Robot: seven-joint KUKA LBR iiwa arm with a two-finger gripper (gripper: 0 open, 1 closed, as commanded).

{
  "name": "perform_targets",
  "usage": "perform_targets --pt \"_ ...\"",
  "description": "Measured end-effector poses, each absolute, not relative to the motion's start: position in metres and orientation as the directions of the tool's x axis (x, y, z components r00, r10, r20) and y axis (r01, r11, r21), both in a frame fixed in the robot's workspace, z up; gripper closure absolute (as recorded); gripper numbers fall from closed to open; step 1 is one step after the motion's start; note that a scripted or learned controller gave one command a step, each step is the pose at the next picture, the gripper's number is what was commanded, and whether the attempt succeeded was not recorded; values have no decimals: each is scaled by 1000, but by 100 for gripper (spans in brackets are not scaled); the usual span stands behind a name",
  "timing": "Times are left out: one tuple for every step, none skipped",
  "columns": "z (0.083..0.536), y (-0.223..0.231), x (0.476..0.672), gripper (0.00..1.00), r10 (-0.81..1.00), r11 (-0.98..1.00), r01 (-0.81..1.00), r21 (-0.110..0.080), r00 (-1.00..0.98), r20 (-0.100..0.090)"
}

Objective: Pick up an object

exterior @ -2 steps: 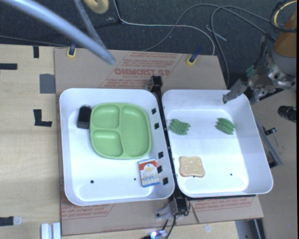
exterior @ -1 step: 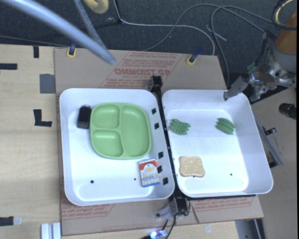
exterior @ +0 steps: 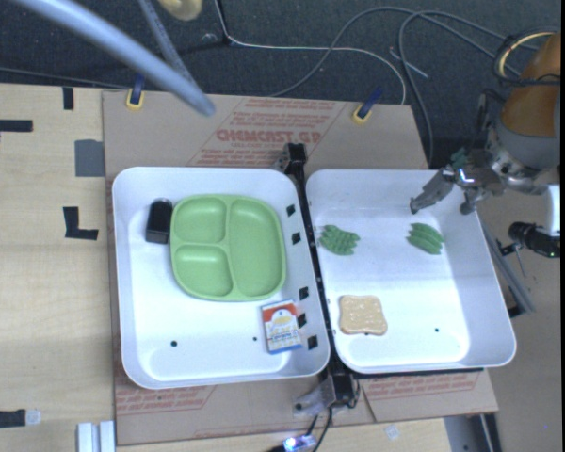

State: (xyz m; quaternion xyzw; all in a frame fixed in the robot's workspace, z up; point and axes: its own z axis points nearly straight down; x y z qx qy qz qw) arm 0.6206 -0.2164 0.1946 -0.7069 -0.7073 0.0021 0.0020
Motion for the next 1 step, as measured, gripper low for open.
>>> perform_targets --pt "131 -211 619 0 1000 2 1000 -6 -2 0"
